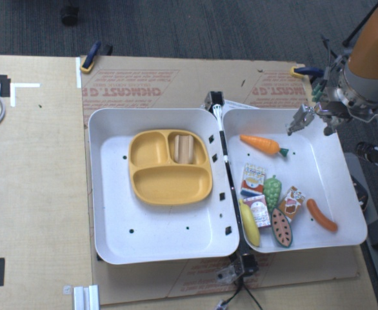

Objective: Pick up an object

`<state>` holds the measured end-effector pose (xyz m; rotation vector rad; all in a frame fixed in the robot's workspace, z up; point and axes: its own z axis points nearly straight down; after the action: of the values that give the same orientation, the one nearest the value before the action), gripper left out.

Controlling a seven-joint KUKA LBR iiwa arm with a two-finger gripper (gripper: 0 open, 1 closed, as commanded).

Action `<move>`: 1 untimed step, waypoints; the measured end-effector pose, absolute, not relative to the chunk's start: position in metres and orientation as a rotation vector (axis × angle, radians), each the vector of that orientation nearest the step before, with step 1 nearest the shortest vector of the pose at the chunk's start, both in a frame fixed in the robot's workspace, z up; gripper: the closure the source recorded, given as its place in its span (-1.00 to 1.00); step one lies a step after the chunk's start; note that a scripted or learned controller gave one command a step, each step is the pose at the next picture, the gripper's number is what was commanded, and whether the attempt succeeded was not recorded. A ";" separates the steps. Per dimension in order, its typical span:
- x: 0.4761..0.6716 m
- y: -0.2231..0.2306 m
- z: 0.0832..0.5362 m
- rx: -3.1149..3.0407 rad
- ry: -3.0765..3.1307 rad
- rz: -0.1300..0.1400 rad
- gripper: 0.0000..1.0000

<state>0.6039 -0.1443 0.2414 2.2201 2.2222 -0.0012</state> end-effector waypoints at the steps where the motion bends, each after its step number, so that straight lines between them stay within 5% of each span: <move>1: 0.601 -0.097 0.098 2.453 1.964 -0.002 -1.00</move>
<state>0.6009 -0.0967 0.0976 2.4534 1.9640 -0.0019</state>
